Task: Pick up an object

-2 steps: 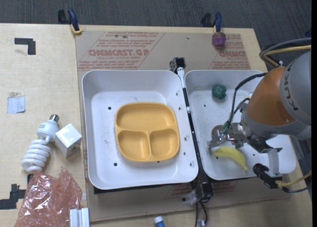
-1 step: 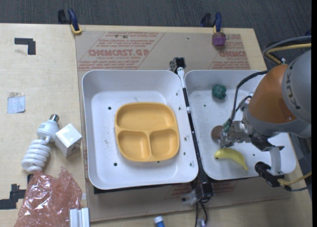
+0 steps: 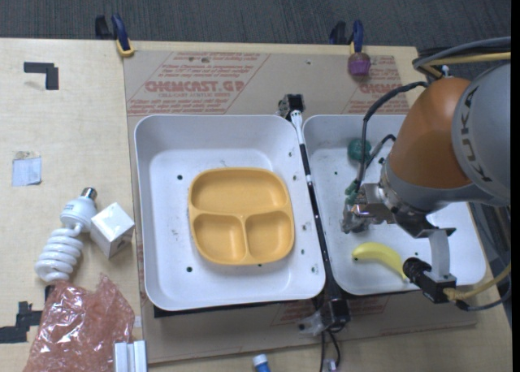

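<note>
Nothing is picked yet, I judge: the banana (image 3: 379, 257) lies in the right bin (image 3: 463, 269), just beside the gripper (image 3: 355, 220), whose finger state I cannot tell.

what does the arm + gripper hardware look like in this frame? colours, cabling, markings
The arm is grey with a broad, rounded orange band above the wrist. Part of the KUKA lettering runs in dark letters down the grey shell. Black cables loop over the orange section, and a yellowish hose trails near the bottom. The gripper is a compact metallic block with dark fittings, hard to resolve finely.
</note>
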Available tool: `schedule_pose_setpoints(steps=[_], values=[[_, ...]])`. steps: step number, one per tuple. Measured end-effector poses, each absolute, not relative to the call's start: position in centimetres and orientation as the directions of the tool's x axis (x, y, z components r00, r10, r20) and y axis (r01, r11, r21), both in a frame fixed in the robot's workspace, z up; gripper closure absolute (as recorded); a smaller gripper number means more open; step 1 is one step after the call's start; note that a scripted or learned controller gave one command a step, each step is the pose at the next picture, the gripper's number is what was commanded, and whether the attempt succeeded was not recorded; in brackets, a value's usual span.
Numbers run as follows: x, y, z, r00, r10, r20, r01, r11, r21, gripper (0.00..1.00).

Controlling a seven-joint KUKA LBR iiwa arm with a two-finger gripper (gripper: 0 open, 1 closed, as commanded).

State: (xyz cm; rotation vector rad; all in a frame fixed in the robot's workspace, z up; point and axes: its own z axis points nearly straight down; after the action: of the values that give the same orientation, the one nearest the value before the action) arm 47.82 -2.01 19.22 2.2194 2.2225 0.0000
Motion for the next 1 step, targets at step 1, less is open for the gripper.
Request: schedule_pose_setpoints(steps=[1], values=[[47.81, -2.02, 19.22, -0.002, 1.000, -0.001, 1.000, 0.002, 0.000, 0.00]])
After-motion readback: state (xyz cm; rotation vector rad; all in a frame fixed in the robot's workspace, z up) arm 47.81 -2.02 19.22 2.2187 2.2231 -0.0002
